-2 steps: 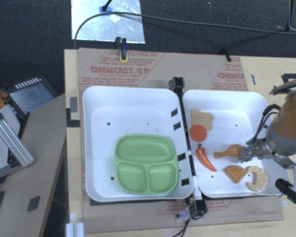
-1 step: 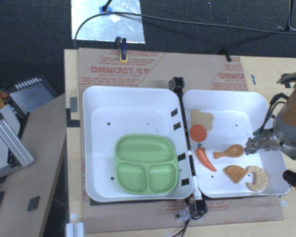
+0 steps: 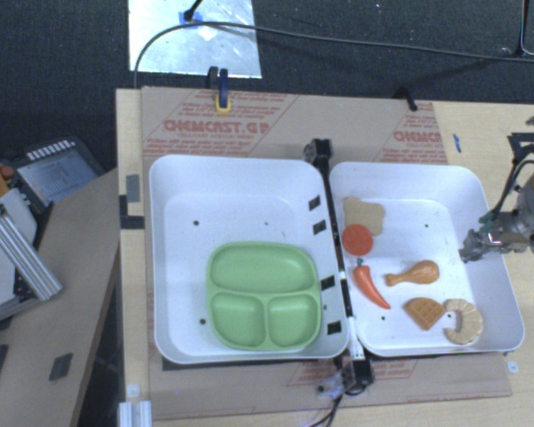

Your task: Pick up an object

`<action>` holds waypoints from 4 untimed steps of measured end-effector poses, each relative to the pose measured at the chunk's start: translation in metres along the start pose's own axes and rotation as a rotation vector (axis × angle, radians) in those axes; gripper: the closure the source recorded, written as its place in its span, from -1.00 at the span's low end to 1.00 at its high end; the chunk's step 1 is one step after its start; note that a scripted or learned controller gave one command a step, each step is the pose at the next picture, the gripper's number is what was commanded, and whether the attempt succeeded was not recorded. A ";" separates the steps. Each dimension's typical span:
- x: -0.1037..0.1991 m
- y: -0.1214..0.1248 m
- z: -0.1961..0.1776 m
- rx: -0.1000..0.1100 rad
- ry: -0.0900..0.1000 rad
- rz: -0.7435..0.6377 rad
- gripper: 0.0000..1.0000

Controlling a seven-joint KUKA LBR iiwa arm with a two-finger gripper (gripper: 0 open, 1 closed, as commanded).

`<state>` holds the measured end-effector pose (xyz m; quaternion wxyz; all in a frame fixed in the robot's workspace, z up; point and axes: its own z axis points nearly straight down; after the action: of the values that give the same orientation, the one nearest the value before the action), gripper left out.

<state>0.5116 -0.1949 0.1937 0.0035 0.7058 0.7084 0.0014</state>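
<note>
The worktop (image 3: 276,118) is the biggest thing, and it is covered with brown cardboard that has red letters on it. Two white bins sit on it side by side. The left bin (image 3: 240,185) holds a green plate (image 3: 264,294) with three parts, near the front of the bin. The right bin (image 3: 409,189) holds the small toy foods. A tan slice of bread (image 3: 364,214) lies at the far left of this bin, and a round red tomato (image 3: 357,239) touches its near edge. A red chili pepper (image 3: 370,285) lies nearer still, close to the middle wall. A brown chicken leg (image 3: 415,274) lies to the right of the pepper. Near the front right corner sits an orange waffle piece (image 3: 423,312), and a pale curved croissant (image 3: 463,321) is just beside it. The robot arm comes in from the right, and its gripper (image 3: 473,245) is over the right rim of the right bin. It is too small and blurry to tell if the jaws are wide or narrow. Nothing can be seen between them.
</note>
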 end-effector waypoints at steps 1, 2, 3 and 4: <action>-0.001 0.002 -0.054 -0.001 0.000 -0.001 1.00; 0.051 0.007 -0.062 0.003 0.003 -0.005 1.00; 0.102 0.012 -0.046 0.005 0.005 -0.006 1.00; 0.153 0.008 -0.037 0.005 0.005 -0.006 1.00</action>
<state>0.5192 -0.0415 0.2300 -0.0002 0.7037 0.7105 0.0012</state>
